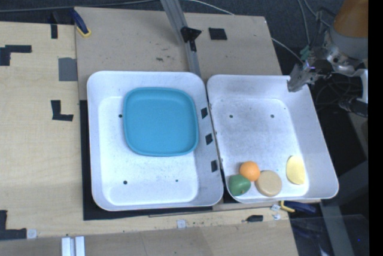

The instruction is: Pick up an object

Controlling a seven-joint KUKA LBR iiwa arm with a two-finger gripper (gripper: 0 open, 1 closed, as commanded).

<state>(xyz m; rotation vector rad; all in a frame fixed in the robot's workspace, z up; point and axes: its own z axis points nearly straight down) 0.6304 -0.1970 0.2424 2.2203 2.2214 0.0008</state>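
— What lies there, left to right?
— A blue plate in the left bin; four small pieces in the right bin's near corner, an orange ball among them.
— And the claw?
— Over the far rim, well apart (grip unreadable). Approach stage, I judge; next it must travel toward that corner and descend.

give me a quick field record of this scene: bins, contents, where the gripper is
left bin: holds a blue plate, lying flat
right bin: four small items clustered at its near edge
items: orange ball, green ball, tan round piece, yellow piece
contact: orange ball, green ball and tan round piece touch; yellow piece slightly apart
gripper: over the right bin's far right corner, away from the items, holding nothing
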